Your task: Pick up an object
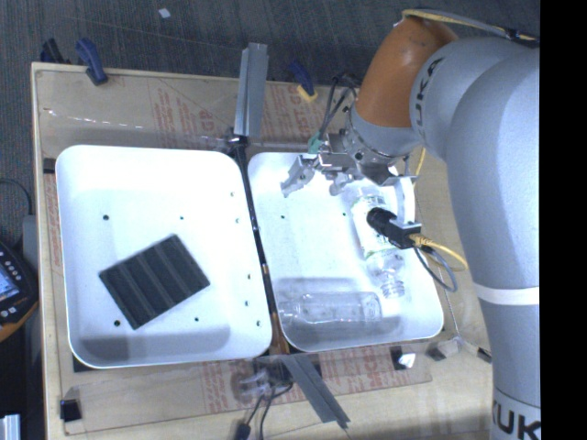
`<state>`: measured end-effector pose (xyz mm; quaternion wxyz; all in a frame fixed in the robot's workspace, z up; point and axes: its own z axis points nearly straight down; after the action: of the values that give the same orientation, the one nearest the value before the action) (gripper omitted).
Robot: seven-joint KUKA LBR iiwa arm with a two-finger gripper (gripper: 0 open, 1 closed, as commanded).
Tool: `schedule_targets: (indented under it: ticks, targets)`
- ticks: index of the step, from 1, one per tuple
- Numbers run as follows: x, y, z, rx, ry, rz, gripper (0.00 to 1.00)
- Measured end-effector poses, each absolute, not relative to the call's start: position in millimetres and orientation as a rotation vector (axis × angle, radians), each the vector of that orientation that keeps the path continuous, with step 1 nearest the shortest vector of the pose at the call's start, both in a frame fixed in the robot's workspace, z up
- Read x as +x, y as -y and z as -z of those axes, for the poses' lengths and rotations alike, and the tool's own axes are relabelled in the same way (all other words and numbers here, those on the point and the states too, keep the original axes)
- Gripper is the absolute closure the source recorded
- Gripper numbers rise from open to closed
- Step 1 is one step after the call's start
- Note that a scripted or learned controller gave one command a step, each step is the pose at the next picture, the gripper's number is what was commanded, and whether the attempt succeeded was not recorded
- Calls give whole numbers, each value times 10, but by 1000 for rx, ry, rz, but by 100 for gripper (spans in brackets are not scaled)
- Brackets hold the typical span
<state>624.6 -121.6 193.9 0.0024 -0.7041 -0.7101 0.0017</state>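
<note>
My gripper [314, 181] hangs over the back of the right bin [303, 246], open, with nothing between its fingers [293, 178]. A clear plastic bottle [330, 306] lies on its side along that bin's front wall. A second clear bottle [382, 257] lies along the right wall, partly under the wrist and its black cable plug. In the left bin [138, 181], a black ribbed rectangular pad [154, 280] lies flat towards the front left. The gripper is well above and behind both bottles.
The grey arm with its orange band [404, 62] covers the right bin's back right corner. A metal divider bar [249, 90] runs between the bins at the back. Blue clamps [90, 60] hold the board's far edge.
</note>
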Motion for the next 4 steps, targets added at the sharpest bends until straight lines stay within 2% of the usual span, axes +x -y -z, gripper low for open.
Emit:
schedule_targets:
  ticks: [1, 2, 3, 4]
  targets:
    - [6141, 1729, -1675, -2431, 1979, -8, 0]
    - [6146, 1715, -1772, -2423, 1984, -9, 100]
    - [6146, 1715, -1771, -2423, 1984, -9, 0]
    - [6014, 2046, -2515, -2304, 2136, -1, 0]
